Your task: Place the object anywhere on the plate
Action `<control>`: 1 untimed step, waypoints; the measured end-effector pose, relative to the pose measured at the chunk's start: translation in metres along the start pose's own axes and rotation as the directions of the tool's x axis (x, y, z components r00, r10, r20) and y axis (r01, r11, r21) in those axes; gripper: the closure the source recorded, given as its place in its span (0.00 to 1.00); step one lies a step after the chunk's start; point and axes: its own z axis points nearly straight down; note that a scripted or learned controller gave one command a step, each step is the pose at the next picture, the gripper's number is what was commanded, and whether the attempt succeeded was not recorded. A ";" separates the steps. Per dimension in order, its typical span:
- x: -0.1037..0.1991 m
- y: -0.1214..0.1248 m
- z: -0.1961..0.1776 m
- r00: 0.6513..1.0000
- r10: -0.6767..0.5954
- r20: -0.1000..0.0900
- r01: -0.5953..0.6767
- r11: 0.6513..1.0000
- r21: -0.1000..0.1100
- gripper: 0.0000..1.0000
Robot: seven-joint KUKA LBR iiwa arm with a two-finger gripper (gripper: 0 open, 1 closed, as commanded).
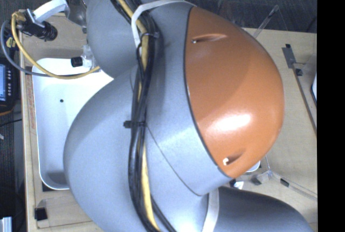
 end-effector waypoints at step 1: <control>0.005 -0.021 -0.051 1.000 -0.002 -0.002 0.002 1.000 0.000 1.00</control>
